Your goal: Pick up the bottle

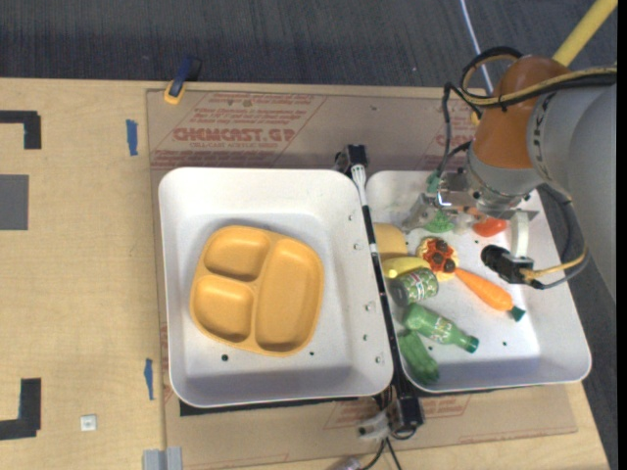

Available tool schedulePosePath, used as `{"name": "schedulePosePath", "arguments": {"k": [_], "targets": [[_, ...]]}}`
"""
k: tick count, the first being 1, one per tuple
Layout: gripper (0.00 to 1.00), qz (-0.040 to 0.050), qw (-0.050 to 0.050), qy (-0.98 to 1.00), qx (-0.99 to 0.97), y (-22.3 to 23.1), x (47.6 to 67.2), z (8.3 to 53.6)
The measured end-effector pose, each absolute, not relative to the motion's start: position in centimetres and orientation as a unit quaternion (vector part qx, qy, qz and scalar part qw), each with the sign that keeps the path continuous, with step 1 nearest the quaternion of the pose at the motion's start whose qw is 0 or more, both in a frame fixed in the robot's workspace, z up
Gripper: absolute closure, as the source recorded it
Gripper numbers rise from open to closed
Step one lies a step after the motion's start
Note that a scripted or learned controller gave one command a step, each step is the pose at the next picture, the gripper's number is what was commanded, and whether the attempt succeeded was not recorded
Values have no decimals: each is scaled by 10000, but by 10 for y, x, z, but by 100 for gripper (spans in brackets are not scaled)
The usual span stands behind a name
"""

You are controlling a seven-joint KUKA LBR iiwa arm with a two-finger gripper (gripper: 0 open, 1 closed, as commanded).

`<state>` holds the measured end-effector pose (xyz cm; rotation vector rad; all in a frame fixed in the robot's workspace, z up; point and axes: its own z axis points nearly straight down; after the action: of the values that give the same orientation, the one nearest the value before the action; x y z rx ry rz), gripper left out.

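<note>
The green bottle [440,328] is seen lying in the right bin [558,355]; the tool [457,207] is lowered at the far side, its state cannot be told.

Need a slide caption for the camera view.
Grey-and-orange arm over right white bin; green plastic bottle untouched; yellow divided tray in left bin.

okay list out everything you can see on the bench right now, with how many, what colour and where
Bins: two, white, side by side on the bench.
Divided plate: one, yellow-orange, in the left bin.
Bottle: one, green, lying in the right bin, near its front.
Can: one, green with a label, right bin, beside the divider.
Carrot: one, orange, right bin, middle.
Other small toy foods: several, mixed colours, right bin; too cluttered to count.
Cardboard sheet: one, brown, under the bins.
Arm: one, grey with orange band, over the right bin's far end.
</note>
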<state>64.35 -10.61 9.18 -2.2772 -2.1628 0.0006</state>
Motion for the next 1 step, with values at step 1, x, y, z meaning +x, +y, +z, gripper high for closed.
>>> {"name": "schedulePosePath", "arguments": {"k": [1], "targets": [[100, -5, -2, -6886, -7251, -106, 644, 103]]}}
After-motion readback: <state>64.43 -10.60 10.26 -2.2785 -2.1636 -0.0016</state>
